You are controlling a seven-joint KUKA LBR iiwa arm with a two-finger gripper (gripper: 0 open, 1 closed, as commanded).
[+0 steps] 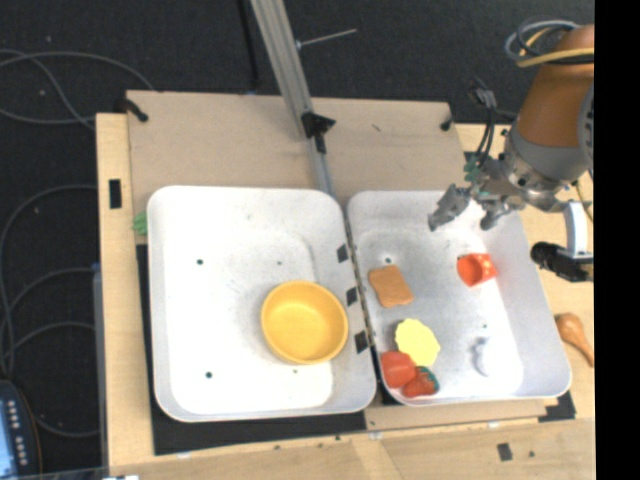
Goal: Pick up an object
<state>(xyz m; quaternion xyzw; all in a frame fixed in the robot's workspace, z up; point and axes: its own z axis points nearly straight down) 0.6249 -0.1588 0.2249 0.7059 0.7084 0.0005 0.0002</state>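
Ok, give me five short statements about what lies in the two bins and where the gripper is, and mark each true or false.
1. The yellow bowl sits in the left bin. True.
2. The gripper has the orange-red object between its fingers. False: its fingers are spread with nothing between them, and the object lies on the floor of the right bin, below the gripper in the picture.
3. The tan bread-like piece lies in the right bin near the divide between the bins. True.
4. The yellow piece lies in the left bin beside the bowl. False: it lies in the right bin, just above the red item.
5. The gripper hangs over the left bin. False: it is over the right bin's upper part.
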